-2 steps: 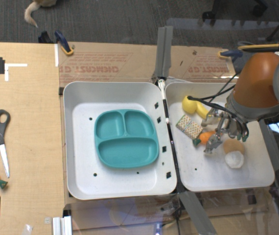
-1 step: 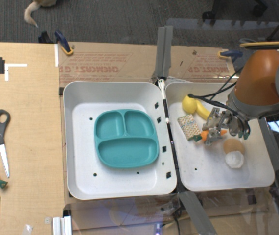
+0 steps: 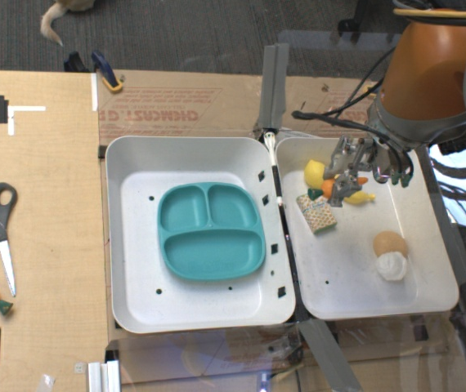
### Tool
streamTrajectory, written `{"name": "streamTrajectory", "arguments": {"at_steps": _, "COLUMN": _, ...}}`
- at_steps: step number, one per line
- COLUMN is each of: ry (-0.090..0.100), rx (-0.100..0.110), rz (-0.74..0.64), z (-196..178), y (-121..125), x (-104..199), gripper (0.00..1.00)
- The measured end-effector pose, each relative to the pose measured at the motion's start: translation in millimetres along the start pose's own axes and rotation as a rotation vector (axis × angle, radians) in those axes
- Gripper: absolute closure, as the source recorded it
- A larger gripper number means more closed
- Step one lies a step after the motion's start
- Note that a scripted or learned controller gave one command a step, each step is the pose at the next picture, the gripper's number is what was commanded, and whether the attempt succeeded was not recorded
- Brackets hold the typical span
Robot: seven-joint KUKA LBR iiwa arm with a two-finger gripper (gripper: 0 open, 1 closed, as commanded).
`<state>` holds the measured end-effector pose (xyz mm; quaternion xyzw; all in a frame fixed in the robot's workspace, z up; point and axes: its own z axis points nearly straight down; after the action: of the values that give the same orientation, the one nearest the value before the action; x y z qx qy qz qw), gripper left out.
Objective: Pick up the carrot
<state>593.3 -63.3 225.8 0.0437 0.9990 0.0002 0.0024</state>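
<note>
The pincer (image 3: 343, 188) hangs low in the right bin (image 3: 429, 292), right over a small carrot (image 3: 329, 188); whether it grips, I cannot tell.

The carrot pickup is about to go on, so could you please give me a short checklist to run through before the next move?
1. Carrot located in the right bin: ok.
2. Pincer positioned over it: ok, it sits at the carrot.
3. Carrot seated between the pincer's tips: cannot tell.
4. Neighbours apart from it: not ok, the yellow toy and patterned block crowd it.
5. Teal plate away from the work: ok, it lies in the left bin.
</note>
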Motion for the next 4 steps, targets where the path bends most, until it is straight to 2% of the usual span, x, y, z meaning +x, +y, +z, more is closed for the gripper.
{"name": "streamTrajectory", "arguments": {"at_steps": 1, "ry": 0.002, "rx": 0.0, "rz": 0.0, "z": 0.6, "y": -0.3, "x": 0.3, "gripper": 0.0}}
{"name": "streamTrajectory", "arguments": {"at_steps": 2, "ry": 0.003, "rx": 0.001, "rz": 0.079, "z": 110.6, "y": -38.3, "x": 31.4, "gripper": 0.0}}
{"name": "streamTrajectory", "arguments": {"at_steps": 3, "ry": -0.011, "rx": 0.002, "rz": 0.031, "z": 124.9, "y": -36.0, "x": 10.3, "gripper": 0.0}}
{"name": "streamTrajectory", "arguments": {"at_steps": 4, "ry": -0.011, "rx": 0.0, "rz": 0.132, "z": 125.1, "y": -31.3, "x": 8.1, "gripper": 0.0}}
